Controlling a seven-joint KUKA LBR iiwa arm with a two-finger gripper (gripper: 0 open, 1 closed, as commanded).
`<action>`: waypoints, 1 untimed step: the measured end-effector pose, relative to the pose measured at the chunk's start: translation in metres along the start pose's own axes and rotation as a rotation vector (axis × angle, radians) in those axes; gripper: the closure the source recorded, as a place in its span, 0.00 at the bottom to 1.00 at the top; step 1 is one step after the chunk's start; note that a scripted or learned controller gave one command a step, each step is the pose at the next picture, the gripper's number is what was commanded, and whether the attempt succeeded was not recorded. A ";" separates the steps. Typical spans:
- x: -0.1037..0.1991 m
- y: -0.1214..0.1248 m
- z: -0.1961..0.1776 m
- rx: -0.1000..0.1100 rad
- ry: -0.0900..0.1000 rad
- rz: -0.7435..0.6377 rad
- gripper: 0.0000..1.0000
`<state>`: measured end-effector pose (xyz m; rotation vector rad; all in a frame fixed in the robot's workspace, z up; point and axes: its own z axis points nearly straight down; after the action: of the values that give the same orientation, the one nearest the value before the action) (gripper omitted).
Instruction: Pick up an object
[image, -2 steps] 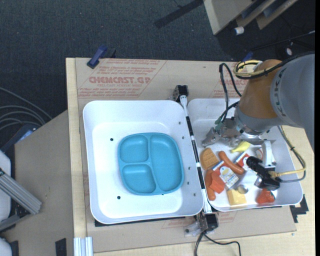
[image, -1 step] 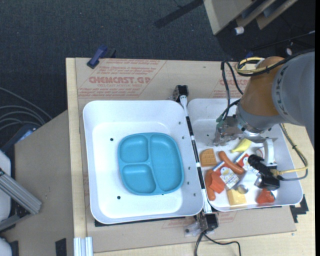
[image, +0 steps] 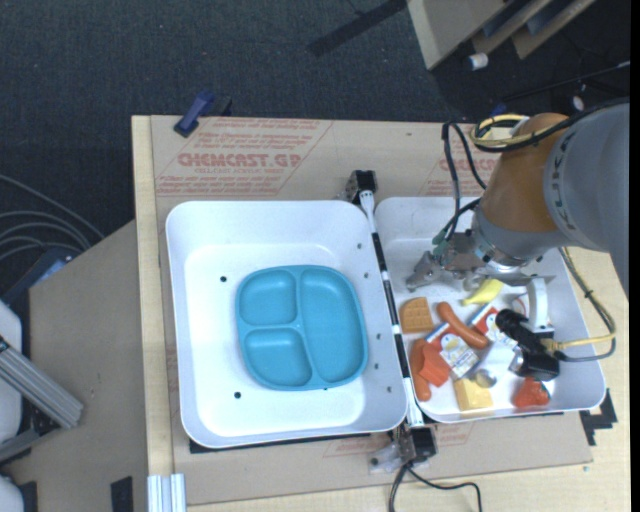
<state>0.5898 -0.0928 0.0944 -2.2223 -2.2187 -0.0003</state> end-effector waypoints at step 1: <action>-0.006 0.046 0.010 -0.001 -0.001 -0.002 0.00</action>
<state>0.6354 -0.0985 0.0847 -2.2216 -2.2217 -0.0005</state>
